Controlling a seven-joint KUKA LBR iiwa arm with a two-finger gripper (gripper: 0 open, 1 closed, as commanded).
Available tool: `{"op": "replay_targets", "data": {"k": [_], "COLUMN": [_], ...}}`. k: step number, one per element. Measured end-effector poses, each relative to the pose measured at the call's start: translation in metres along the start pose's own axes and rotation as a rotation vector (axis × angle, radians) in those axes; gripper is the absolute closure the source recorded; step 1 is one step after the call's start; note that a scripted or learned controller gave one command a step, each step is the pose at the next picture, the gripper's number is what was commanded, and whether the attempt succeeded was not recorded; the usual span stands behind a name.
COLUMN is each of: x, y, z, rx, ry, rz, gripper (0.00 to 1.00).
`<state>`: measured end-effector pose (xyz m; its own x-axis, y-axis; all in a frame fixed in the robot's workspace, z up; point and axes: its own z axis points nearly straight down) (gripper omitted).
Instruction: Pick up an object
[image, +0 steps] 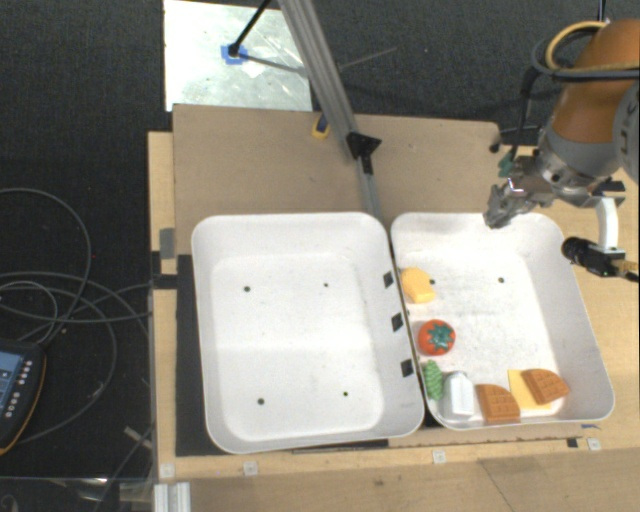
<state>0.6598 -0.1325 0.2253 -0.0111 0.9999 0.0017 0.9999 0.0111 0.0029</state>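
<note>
A: Presently, where is the gripper (499, 213) to be found?

B: It is seen over the far rim of the right bin (585, 330), well apart from everything lying in that bin. Nothing is seen between its fingers; whether they are parted or closed cannot be told.

A: And what could be picked?

B: Several small things are gathered along the bin's left wall and near edge: a yellow piece (418, 285) by the divider, a red tomato-like toy (436, 337) just below it, a green item (432, 378) touching a silver-grey object (459, 394), then a brown waffle-like piece (497, 402) beside a tan wedge (538, 388).

A: Which would be handled most easily?

B: The red toy is judged the best candidate, since it is set slightly apart from its neighbours. It is presumed light and rigid, probably smooth plastic, so slipping off the rounded sides should be expected. It would best be taken across its widest middle, with the fingers lowered on either flank.

A: And the corner pieces?

B: They are crowded against the wall; clean finger room is doubted.
</note>
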Motion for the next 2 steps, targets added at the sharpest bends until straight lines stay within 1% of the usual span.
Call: {"op": "replay_targets", "data": {"k": [1, 2], "x": [0.052, 0.109], "y": [-0.007, -0.015], "z": [0.006, -0.001], "rx": [0.002, 0.002], "ry": [0.001, 0.001], "rz": [0.0, -0.001], "gripper": [1.0, 1.0]}}
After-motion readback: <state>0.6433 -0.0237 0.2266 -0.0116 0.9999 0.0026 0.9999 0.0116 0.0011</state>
